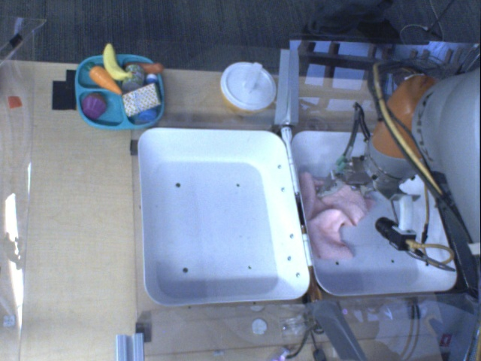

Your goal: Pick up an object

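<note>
arm (pixel 443 126) comes in from the right, bent down low, with the gripper (pixel 347 173) at its left tip

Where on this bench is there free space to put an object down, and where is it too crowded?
The left bin offers a wide bare floor between its four walls. The bare wooden bench to its left is also free. The right bin is crowded: a pink cloth fills its left part, and the gripper hangs above it.
</note>
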Motion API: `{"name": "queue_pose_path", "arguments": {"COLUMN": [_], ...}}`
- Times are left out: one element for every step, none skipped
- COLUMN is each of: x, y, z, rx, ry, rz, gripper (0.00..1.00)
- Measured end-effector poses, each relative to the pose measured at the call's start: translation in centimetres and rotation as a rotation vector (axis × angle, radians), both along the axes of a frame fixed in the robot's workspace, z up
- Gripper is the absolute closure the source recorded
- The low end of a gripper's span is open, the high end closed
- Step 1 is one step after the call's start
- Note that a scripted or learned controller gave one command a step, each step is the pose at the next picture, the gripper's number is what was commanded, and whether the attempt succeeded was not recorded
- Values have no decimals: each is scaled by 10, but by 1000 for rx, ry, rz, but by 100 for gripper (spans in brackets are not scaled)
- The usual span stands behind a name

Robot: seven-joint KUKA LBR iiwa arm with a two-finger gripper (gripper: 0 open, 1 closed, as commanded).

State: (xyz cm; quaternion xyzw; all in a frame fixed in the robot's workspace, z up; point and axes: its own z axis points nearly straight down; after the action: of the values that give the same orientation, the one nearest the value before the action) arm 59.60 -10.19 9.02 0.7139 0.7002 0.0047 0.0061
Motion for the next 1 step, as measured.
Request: {"name": "queue_pose_path", "arguments": {"x": [-61], "y": [-41], "z": [0], "rx": [-2], "ry": [2], "rz": [78], "gripper": [0]}}
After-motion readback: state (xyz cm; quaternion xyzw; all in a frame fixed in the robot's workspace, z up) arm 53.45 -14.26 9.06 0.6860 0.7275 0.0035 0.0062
